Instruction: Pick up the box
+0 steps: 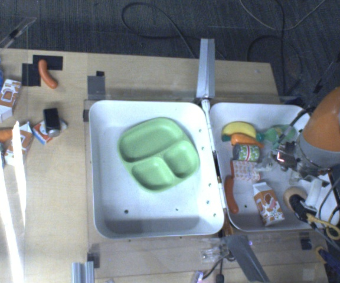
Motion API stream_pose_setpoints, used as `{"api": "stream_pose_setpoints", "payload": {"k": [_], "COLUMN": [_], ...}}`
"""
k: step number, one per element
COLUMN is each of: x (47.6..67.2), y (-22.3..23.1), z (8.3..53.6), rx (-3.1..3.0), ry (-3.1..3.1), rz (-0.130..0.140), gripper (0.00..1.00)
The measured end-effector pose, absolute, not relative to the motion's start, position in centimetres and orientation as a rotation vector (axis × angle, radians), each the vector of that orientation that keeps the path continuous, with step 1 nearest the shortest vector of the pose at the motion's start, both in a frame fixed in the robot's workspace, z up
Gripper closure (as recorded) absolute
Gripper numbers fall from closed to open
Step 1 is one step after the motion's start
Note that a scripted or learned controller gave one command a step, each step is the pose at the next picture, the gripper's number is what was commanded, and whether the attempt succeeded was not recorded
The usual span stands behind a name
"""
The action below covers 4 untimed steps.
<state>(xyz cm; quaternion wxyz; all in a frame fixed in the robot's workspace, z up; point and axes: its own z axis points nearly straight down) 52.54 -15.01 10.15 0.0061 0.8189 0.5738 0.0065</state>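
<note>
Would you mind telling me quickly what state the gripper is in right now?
Gripper: cannot be told from this view. It sits low in the right bin, near the can, apart from the box.

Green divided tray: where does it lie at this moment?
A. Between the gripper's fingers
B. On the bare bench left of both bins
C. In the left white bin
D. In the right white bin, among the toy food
C. The green divided tray lies flat in the middle of the left white bin, while the banana, the can and the box sit in the right white bin.
</note>
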Motion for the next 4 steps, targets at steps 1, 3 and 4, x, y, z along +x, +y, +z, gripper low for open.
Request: {"api": "stream_pose_setpoints", "payload": {"k": [1,3,4], "x": [57.6,60.1,59.8], "y": [-15.3,-18.4,-12.5], "z": [11.3,12.2,8.7], "rx": [2.555,2.623,2.691], "ry": [1.821,1.722,1.614], "rz": [0.007,0.006,0.009], "gripper": [0.0,0.0,0.0]}}
